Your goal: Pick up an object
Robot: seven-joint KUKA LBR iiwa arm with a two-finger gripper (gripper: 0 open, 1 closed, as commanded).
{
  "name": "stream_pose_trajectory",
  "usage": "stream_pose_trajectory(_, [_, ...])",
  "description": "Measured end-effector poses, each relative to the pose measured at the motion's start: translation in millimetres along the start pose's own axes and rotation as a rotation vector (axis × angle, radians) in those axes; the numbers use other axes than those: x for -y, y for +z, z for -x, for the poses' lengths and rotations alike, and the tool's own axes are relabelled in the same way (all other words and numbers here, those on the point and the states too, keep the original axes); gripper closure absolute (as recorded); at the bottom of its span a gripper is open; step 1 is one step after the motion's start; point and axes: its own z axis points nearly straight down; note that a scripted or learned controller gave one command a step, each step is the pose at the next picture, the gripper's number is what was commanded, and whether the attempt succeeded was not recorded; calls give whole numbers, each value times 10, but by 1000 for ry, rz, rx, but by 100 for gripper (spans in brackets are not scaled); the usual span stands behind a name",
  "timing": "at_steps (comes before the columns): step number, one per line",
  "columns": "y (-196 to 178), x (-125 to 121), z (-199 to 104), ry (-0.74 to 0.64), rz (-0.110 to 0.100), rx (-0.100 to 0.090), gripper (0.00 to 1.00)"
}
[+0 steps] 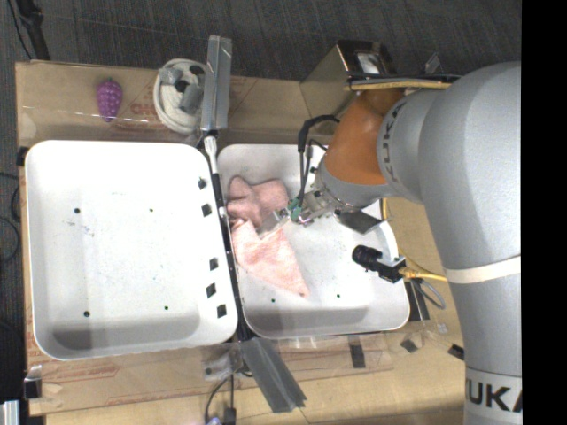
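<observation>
Hanging over the pink cloth (266, 237), the pincer (297, 211) looks blurred; grip state unclear.

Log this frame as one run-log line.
arm: over right bin | gripper: at pink cloth | grasp: unconfirmed | left bin: untouched

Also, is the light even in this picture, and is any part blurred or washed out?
Camera view: light is fairly even; the left shallow white bin looks bright, nearly washed out, with soft shadow along its lower wall. The pink crumpled cloth is soft in detail. The grey arm, close to the lens, looks blurred. The gripper is small and hard to read.
</observation>
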Motion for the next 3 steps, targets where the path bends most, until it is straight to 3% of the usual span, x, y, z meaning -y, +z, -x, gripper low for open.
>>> stream_pose_trajectory(1, [0,202,-327,-53,-1,0,0])
stream_pose_trajectory(2, [5,-354,-176,-60,-1,1,0])
stream_pose_trajectory(3, [2,69,-378,-33,-2,3,0])
